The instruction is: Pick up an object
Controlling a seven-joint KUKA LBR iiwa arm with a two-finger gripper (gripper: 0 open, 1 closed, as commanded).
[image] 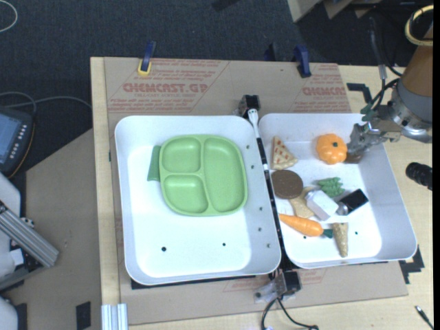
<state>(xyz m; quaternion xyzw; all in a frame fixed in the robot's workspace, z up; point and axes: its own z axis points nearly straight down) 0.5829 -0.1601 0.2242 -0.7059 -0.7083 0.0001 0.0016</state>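
Nearest us in the right bin (402, 215): cone (341, 239), carrot (301, 225). Farther back the orange (331, 148), gripper (360, 143) just beside it w/ nothing btwn the fingers; open or closed we can't tell. We'd center over the orange before closing.

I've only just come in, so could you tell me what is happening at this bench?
The arm's gripper is down in the right bin, right beside the orange toy fruit. Nothing is visibly held. A toy carrot, pizza slice and brown disc lie nearby. The left bin holds a green divided plate.
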